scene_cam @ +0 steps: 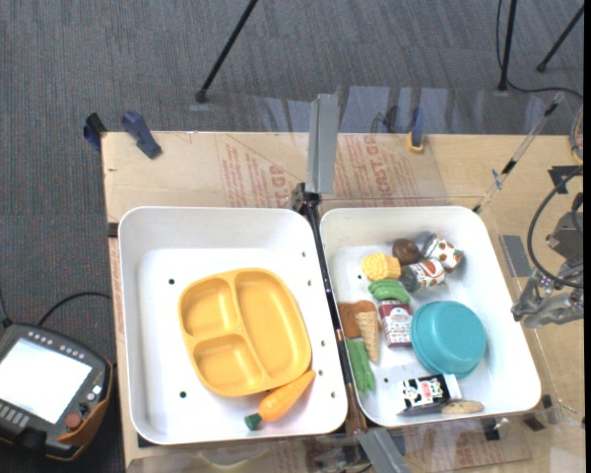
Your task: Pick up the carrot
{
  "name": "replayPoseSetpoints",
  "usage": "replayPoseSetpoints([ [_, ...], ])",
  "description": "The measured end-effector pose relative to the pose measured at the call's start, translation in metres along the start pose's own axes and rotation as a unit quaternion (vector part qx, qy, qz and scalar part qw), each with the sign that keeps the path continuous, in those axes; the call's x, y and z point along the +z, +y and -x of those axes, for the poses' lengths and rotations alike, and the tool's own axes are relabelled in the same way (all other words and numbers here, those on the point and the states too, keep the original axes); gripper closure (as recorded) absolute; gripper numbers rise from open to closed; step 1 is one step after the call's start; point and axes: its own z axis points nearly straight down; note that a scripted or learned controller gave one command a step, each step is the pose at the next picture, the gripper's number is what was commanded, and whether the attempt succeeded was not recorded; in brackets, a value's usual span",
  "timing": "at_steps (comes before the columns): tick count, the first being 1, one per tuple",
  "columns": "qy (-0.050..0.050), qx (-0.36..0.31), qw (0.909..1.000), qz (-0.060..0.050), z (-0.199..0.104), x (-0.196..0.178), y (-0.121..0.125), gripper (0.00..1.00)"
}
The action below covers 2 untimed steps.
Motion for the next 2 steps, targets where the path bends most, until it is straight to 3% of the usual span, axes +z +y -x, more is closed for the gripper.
replayPoseSetpoints([
  [1, 0.001, 0.094, 0.9955, 0.002, 0.029, 0.034, 0.012, 1.0],
  [2, 0.001, 0.001, 1.0, 0.002, 0.024, 0.049, -0.027, 1.0],
])
